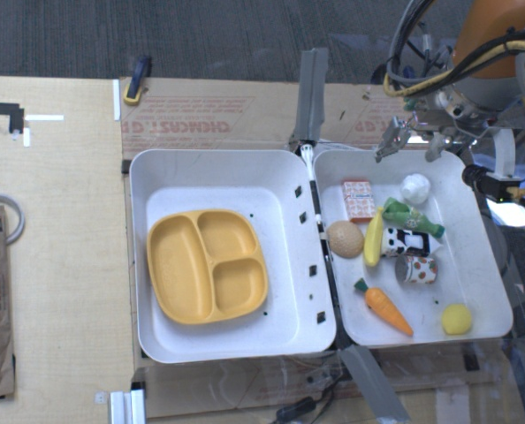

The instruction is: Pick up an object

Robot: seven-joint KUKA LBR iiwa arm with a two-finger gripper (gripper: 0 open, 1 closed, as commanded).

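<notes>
The arm (501, 25) hangs over the far right corner of the bench, its gripper (419, 137) poised above the back rim of the right bin (488, 246), the two fingers spread apart with nothing between them. The left bin (143, 237) carries a yellow divided plate (208, 265). All the pickable bits sit in the right bin, toward the near side from the gripper. Closest to it, I'd judge, is the small white ball (414, 186), almost straight below and a touch nearer us; just beside that lies a red and white box (358, 200). Further on, a banana (374, 234) with its long axis running near to far, a tan egg-like thing (344, 238), an orange carrot (388, 311) lying slantwise, and a yellow lemon (457, 319) in the near right corner
</notes>
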